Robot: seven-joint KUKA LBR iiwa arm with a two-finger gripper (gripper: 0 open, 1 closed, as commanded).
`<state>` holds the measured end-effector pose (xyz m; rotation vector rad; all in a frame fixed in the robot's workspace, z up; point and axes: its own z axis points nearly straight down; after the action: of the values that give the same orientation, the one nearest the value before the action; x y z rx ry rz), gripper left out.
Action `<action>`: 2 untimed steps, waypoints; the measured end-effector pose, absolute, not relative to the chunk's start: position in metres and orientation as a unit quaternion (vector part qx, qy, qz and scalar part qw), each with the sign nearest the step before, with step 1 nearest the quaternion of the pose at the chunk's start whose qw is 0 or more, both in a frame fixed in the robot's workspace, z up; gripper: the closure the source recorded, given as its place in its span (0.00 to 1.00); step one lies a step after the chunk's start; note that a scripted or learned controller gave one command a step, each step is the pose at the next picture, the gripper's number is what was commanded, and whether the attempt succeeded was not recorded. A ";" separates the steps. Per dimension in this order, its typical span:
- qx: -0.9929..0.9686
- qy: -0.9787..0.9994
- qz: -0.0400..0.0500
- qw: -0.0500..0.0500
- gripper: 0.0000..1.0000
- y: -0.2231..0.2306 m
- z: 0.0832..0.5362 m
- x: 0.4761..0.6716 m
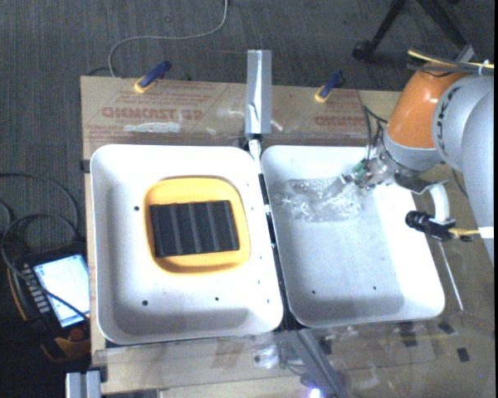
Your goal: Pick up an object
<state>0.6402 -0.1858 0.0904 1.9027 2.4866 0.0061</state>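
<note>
A yellow tray-like object with a black ribbed insert (196, 225) lies flat in the middle of the left bin (116, 305). A crumpled clear plastic item (315, 200) lies in the far left part of the right bin (373, 297). My gripper (363, 174) hangs at the far right side of the right bin, right at the clear item's right end. The glare of the plastic hides whether the two are touching. The grey arm with its orange band (415, 118) reaches in from the right.
A metal post (258, 94) stands behind the gap between the bins. Two blue clamps (152, 75) (329, 84) hold the cardboard backing. A black knob (423, 220) sticks out at the right bin's right rim. A tablet (54, 288) lies on the floor at left.
</note>
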 end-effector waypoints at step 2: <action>0.695 0.719 -0.003 0.004 1.00 -0.157 0.165 0.668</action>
<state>0.6676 -0.1571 0.1649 2.1768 2.2534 -0.0103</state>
